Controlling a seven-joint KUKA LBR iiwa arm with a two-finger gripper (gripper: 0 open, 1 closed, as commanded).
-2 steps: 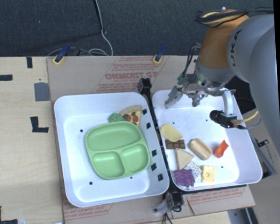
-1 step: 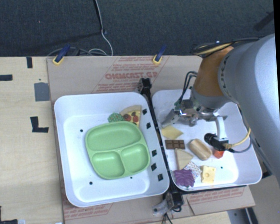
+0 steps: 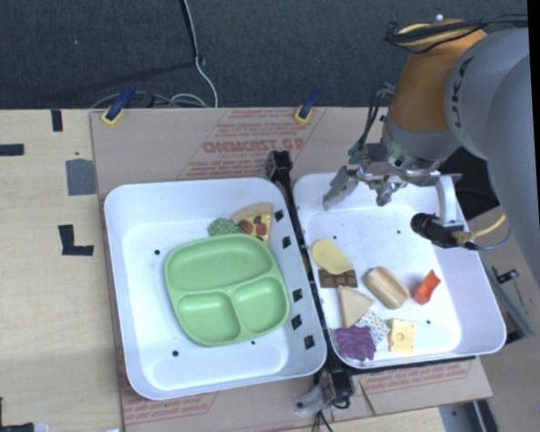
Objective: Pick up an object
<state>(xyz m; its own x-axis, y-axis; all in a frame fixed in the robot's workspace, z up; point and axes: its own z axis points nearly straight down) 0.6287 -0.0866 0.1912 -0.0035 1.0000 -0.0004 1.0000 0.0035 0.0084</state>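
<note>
The gripper [image 3: 367, 188] hangs with its two fingers spread apart and nothing between them, above the far edge of the right bin [image 3: 469, 340], the grey arm [image 3: 481, 79] bending in from the right. Toy foods lie nearer in that bin: a bread roll [image 3: 386, 286], a chocolate bar [image 3: 338, 278], purple grapes [image 3: 354, 343], a cheese cube [image 3: 402, 336]. The left bin [image 3: 132, 265] holds a green divided plate [image 3: 226, 289].

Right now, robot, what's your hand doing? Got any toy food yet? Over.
Gripper open, holding nothing, over right bin's far edge. Toy food untouched nearer the front. Nothing in the way.
</note>
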